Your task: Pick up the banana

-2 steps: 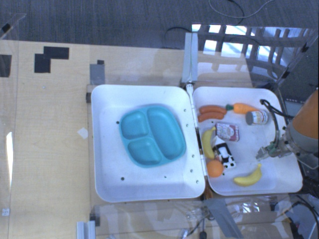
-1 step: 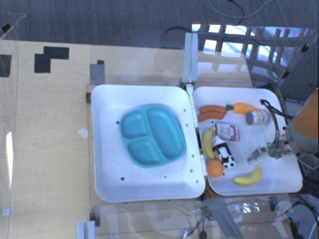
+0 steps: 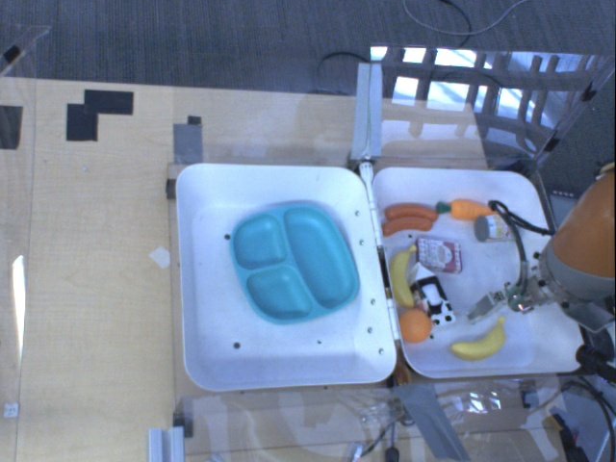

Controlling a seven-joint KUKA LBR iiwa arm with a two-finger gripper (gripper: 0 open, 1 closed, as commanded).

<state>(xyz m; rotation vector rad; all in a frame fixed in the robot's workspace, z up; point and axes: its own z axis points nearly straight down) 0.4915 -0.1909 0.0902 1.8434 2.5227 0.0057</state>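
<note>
A blue divided plate lay in the left bin. In the right bin, one banana lay along the left wall and another banana near the front. Just above the latter hung the hand, too small and blurred to tell its opening; the arm was cut off at the right edge.

Light wooden bench carries two white bins side by side, left bin and right bin, plus what appear to be black tape patches.
</note>
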